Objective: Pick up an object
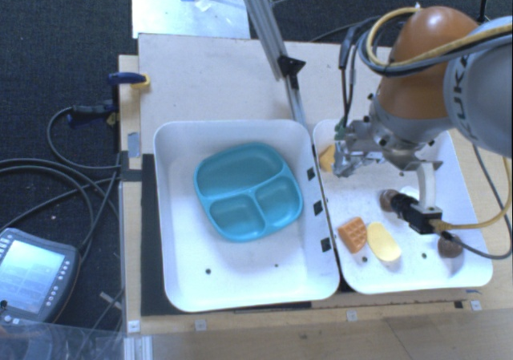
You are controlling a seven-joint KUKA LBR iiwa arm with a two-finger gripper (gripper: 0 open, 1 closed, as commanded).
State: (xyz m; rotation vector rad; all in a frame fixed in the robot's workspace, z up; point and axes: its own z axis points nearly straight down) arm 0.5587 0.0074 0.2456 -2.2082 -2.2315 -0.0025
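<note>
Several objects lie in my right bin, the waffle piece [353,234] nearest at six o'clock from my tool [346,159], whose opening I cannot tell.

Plastic bins and toys on a matt board surface

The left bin [180,270] and right bin [473,270] look like smooth white plastic with a soft sheen; the teal divided plate [244,190] in the left bin is smooth, slightly glossy plastic. The surface [208,78] under them is pale, matt board, like unfinished wood or fibreboard, and the floor [56,22] around it is dark, rough carpet. The arm's orange band [425,38] is glossy, its grey shell [485,86] smooth and satin. In the right bin, the waffle-like orange piece [353,234] has a ridged face and the yellow oval piece [384,243] is smooth. The slanted pole [260,6] at the far side looks like brushed metal.
</note>
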